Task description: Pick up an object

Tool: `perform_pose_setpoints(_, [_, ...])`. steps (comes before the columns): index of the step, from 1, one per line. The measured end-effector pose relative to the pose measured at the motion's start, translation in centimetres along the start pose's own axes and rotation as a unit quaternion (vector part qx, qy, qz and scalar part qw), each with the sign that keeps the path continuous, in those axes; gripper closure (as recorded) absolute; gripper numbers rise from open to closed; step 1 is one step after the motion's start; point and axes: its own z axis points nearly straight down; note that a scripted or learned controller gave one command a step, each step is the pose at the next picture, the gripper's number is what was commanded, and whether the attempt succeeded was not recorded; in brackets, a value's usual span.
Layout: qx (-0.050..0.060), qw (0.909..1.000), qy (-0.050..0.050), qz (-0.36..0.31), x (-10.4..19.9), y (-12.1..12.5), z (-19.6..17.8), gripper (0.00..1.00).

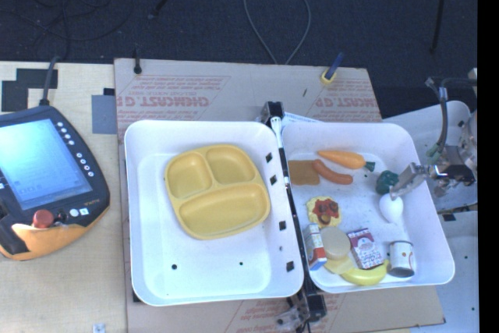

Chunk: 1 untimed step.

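Hand reaches over the right bin's right rim; I cannot tell its state. Just beside it sit a white egg and a dark green piece. Farther off I see a carrot, sausage, banana and can. Beyond, the left bin holds a yellow divided plate. Small labels are unreadable.

small white egg lying in the right bin, just beside a dark green toy

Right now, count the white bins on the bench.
2. The left bin holds a yellow divided plate; the right bin holds the small toy foods, beside it across the middle divider.
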Motion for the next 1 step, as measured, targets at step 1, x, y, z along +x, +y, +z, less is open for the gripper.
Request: perform_pose_setpoints(1, [0.0,1.0,0.0,0.0,2.24,8.27,7.08,0.0])
